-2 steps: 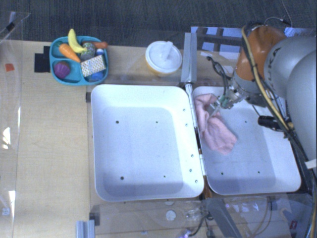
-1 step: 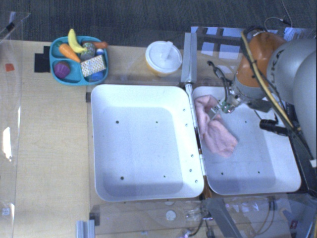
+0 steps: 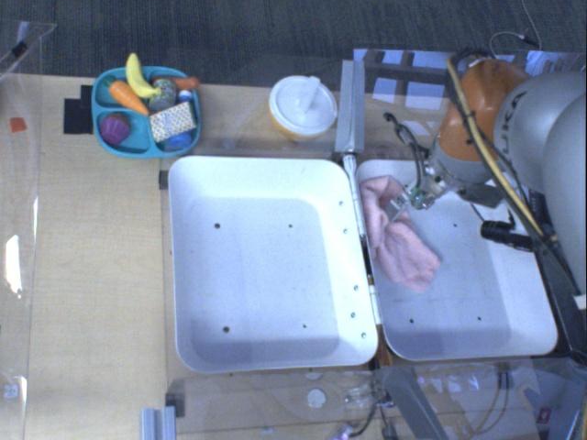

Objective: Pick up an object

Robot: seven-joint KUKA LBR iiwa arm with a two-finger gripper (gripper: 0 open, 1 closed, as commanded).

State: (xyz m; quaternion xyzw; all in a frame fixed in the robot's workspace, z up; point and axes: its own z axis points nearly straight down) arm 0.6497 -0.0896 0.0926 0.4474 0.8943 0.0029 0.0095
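Your arm [image 3: 541,126] comes in from the right, grey w/ the orange band up near the top right, wrist angled down-left over the right bin [image 3: 477,328]. The gripper [image 3: 410,200] sits low at the upper-left part of that bin, its tip right at the top edge of the pink cloth [image 3: 399,241]. Fingers: can't tell if they're apart or closed, too small and dark vs the cloth; can't tell either if the cloth is gripped.

Count: 2 white bins side by side, 1 pink cloth, 1 blue tray [image 3: 103,140], 1 white lidded cup [image 3: 304,106].

Contents: right bin holds the pink cloth, crumpled, lying along its left wall, upper half. That's the only loose thing you've got in the bins. Left bin [image 3: 266,337] shows bare white floor w/ a few small dark dots.

On the worktop [image 3: 83,291], past the left bin's top-left corner, the blue tray has compartments w/ toy food: a banana [image 3: 139,78], a carrot [image 3: 127,96], a purple piece [image 3: 116,128], plus a few more bits too small to name. The lidded cup stands near the top gap between the bins.
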